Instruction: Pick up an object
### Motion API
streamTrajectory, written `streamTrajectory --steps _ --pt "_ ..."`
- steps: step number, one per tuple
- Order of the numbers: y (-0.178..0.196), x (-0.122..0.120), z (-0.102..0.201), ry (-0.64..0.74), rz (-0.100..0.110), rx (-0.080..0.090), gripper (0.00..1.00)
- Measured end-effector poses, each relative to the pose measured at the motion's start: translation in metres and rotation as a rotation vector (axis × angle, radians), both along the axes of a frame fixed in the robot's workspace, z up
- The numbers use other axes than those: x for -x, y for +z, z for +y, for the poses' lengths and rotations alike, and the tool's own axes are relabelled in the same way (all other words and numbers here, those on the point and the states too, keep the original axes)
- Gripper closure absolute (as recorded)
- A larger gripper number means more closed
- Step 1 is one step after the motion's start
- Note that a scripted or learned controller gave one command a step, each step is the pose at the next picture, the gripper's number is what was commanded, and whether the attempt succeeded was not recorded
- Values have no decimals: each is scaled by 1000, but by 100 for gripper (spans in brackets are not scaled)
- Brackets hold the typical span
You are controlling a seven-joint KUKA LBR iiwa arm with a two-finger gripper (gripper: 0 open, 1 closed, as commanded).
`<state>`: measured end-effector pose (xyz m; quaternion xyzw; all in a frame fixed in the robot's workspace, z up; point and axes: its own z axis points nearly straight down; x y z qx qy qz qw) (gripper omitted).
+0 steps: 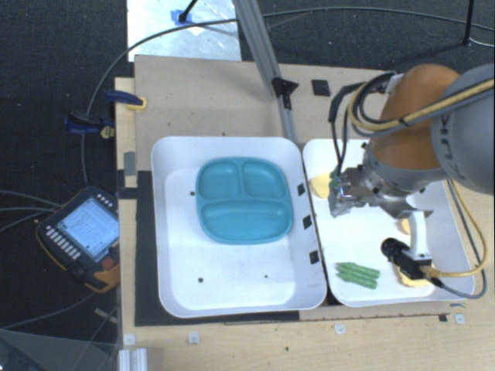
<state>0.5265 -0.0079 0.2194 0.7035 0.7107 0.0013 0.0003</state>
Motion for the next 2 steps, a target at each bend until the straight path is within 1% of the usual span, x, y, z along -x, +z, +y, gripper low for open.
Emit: streamTrajectory --steps 1,2 --pt "3 -15 41 0 -1 0 100" --pt "-5 -35 94 0 0 -1 100"
